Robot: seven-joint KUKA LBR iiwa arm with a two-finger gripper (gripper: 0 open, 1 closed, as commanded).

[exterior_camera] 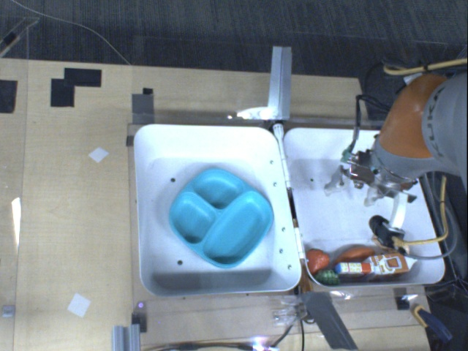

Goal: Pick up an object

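Observation:
My gripper (342,177) hangs over the upper middle of the right bin (314,218), above bare white floor, with nothing seen in it. Several small things lie in a row along that bin's near edge, well below the gripper. They are a red round piece (316,259), a small green piece (327,275), an orange-brown oblong piece (356,253) and a flat bottle with an orange and white label (374,268). A blue divided plate (221,216) rests in the middle of the left bin (153,269).
The wall between the two bins (287,196) runs just left of the gripper. A metal post (281,86) stands behind the bins. The grey and orange arm (420,123) covers the right bin's far right side.

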